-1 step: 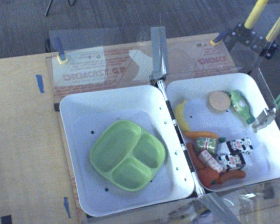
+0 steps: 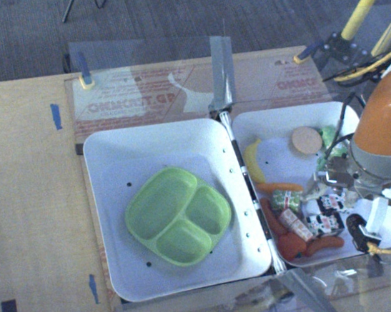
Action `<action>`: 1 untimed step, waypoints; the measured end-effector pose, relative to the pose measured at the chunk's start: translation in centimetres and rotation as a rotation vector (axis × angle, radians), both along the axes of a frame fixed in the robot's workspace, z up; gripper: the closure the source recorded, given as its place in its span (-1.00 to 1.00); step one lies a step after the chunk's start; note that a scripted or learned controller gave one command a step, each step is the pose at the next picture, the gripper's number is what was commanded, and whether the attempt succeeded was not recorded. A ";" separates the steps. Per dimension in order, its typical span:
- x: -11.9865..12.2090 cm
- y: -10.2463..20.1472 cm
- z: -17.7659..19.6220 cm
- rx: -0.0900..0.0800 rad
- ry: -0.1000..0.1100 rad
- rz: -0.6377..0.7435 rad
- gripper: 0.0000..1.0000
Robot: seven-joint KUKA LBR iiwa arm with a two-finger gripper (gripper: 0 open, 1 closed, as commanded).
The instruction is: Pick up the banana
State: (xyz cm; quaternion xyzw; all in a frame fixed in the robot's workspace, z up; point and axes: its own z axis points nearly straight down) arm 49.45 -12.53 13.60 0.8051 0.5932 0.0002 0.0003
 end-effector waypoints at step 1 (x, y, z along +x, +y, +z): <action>2.6 1.2 -2.1 -0.017 -0.048 -0.115 -1.00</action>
